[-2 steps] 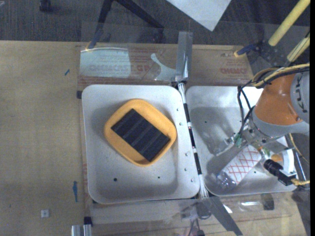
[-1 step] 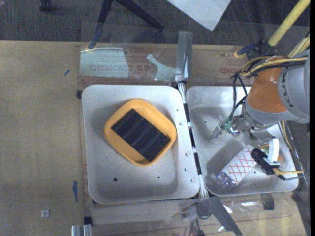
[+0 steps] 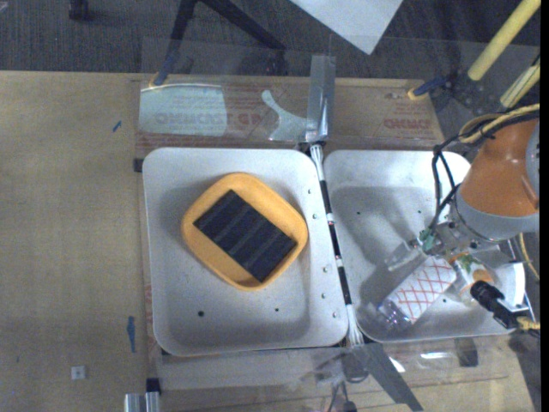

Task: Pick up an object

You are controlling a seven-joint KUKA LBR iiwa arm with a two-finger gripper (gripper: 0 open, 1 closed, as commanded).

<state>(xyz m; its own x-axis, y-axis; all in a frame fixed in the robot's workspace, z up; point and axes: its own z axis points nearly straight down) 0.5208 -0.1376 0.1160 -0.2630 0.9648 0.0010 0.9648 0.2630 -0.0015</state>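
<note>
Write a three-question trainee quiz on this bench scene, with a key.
1. True or false: the yellow pad with the dark ribbed panel lies in the right bin.
2. Which bin is the arm's hand over? A) the left bin B) the right bin C) neither
3. Fill in: the packet with the red lattice print lies in the right bin's ____ part, towards the camera.

Key:
1. False; it lies in the left bin.
2. B.
3. Lower; it sits close below the hand, by the front wall.
</note>
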